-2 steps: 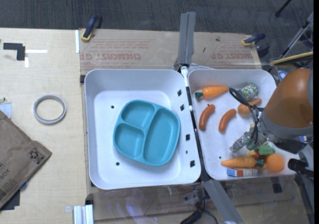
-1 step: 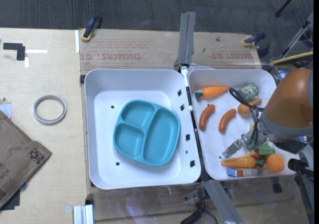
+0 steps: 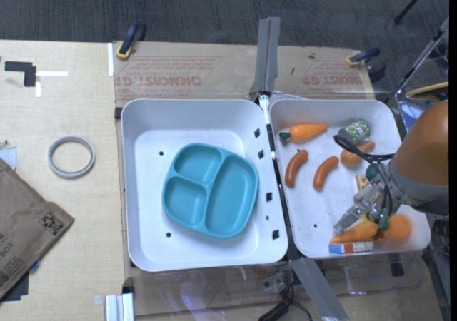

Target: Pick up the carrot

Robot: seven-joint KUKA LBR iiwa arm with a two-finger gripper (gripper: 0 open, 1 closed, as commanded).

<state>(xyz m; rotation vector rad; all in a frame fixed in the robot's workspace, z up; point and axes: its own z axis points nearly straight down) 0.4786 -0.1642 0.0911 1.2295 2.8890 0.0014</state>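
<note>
A carrot [image 3: 307, 130], orange with a green stem end, lies across the far left part of the right bin [image 3: 314, 230]. My gripper [image 3: 355, 216] is low in that bin's near right corner, well away from this carrot. It sits right over a second orange tapered piece [image 3: 363, 231] that looks like another carrot. The wrist hides part of that piece, and I cannot make out whether it is gripped or only touched.
Two brown sausages [image 3: 295, 167] [image 3: 325, 172] lie mid-bin. A green-white ball [image 3: 357, 129] and an orange lump [image 3: 353, 156] are at the far right. An orange ball [image 3: 398, 228] and a small box [image 3: 351, 247] sit by the gripper. The left bin [image 3: 143, 170] holds a blue divided plate [image 3: 211, 190].
</note>
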